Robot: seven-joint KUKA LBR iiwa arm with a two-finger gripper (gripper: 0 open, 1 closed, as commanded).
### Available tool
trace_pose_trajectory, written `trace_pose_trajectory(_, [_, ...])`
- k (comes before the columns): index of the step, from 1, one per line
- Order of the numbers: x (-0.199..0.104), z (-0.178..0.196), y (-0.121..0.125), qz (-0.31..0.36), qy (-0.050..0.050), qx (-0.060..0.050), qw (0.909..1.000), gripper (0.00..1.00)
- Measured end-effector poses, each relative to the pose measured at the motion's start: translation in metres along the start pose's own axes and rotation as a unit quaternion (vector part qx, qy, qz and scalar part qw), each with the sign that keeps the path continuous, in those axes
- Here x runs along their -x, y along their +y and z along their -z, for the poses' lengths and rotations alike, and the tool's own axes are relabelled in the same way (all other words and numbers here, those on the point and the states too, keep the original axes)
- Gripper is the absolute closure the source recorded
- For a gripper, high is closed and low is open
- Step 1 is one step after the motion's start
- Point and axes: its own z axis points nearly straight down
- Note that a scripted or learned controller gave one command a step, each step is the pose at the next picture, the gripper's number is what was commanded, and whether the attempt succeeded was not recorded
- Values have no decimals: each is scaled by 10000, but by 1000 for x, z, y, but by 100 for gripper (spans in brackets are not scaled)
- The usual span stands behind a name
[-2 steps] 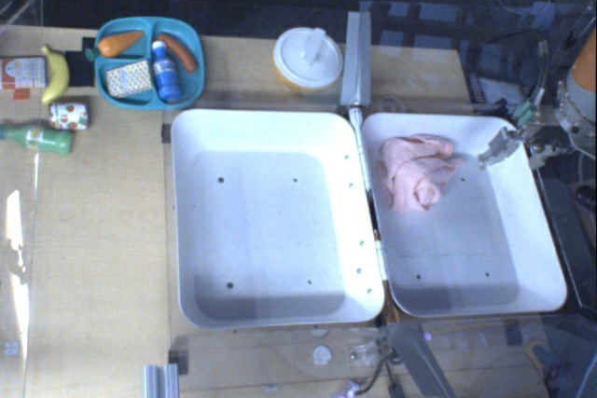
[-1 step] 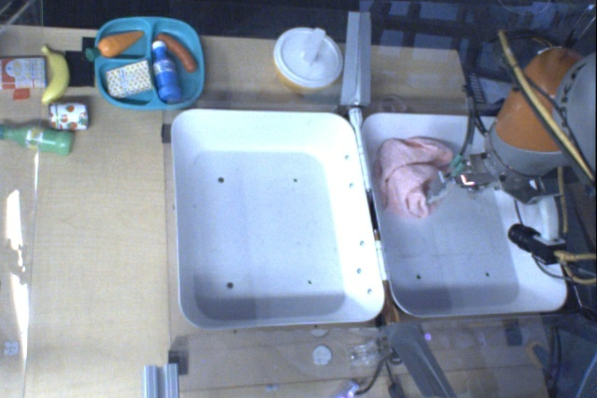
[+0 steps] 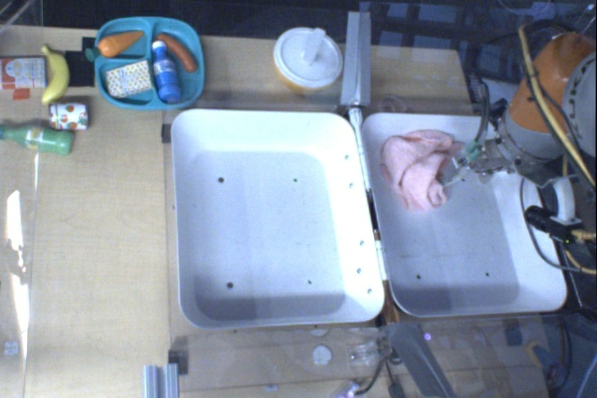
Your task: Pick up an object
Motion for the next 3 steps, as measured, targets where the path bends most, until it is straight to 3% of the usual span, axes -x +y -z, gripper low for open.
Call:
trace_pose_trajectory(1, [-33, -1, 59, 644, -8, -55, 9979, 0])
trace_pose_trajectory(2, [-72, 0, 59, 1446, -62, -35, 9895, 0])
trace_pose_trajectory(3, [-20, 130, 12, 1067, -4, -7, 9943, 0])
